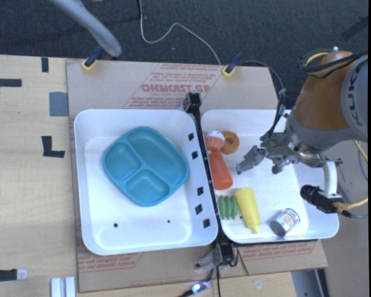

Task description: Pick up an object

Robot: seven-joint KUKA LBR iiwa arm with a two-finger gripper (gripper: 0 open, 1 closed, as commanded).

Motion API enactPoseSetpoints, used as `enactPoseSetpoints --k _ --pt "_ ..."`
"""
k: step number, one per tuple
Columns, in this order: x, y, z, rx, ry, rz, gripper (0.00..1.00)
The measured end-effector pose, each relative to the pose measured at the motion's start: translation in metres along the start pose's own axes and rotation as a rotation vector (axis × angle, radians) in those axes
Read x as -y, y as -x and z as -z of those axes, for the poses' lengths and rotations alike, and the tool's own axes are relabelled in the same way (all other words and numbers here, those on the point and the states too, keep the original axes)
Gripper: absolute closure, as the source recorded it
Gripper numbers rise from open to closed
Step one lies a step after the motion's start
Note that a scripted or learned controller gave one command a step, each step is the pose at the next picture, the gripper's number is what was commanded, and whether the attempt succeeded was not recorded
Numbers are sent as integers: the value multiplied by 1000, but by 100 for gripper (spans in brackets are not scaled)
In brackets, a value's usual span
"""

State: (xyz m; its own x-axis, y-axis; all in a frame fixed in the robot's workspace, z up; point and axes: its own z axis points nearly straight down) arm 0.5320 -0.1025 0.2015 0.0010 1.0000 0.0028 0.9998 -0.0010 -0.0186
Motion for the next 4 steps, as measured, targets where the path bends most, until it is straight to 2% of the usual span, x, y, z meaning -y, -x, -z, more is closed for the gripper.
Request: enactPoseSetpoints --k 1,2,3,4 --pt "-2 0 6 2 11 3 0" --pt "-4 1 -42 1 6 3 0" --pt "6 -2 -104 0 4 2 0" --pt "6 -2 -120 3 13 2 0"
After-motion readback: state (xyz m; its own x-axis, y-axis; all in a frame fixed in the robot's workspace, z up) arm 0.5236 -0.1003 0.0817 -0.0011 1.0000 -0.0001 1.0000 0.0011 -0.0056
